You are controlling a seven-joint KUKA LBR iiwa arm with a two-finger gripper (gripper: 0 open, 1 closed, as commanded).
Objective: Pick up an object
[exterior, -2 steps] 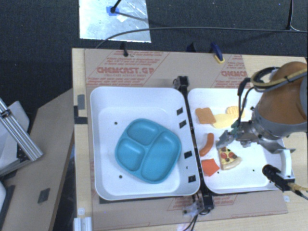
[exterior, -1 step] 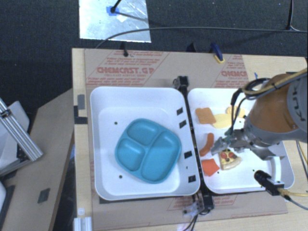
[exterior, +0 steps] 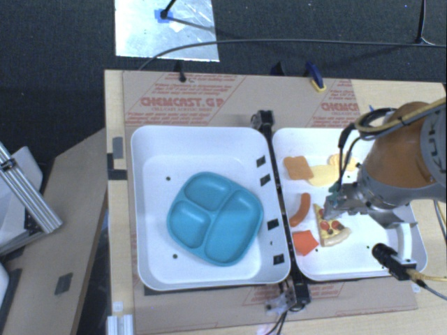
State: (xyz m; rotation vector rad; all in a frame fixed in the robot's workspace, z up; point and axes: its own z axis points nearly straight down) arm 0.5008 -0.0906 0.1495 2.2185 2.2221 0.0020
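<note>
Pizza slice (exterior: 333, 233), tip toward upper-left

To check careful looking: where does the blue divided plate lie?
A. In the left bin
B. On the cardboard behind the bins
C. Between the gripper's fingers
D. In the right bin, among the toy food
A: the blue divided plate rests flat on the floor of the left bin, apart from the toy food.

Bins I work over: two, a left bin (exterior: 150, 187) and a right bin (exterior: 363, 271)
Blue divided plates: one (exterior: 214, 217)
Toast slices: one (exterior: 297, 167)
Sausages: one (exterior: 300, 209)
Pizza slices: one (exterior: 332, 233)
Red pieces: one (exterior: 304, 242)
Pale yellow pieces: one (exterior: 323, 175)
</note>
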